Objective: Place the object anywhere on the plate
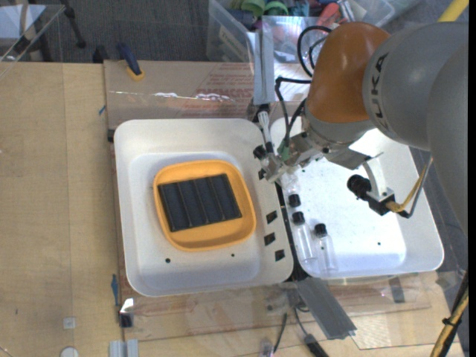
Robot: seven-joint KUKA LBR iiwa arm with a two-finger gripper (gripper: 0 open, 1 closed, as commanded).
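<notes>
Looking at your shot, the black slatted block [201,202] already sits on the orange plate [168,236] in the left bin [134,147]. Your end effector [286,158] hangs over the bins' shared edge; can't tell its state. I'd just back away.

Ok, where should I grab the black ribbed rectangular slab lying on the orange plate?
Probably best to come straight down from above and pinch the black ribbed rectangular slab at mid-length, across its shorter width. It lies flat inside the orange plate, whose raised rim looks likely to block any sideways approach.
</notes>
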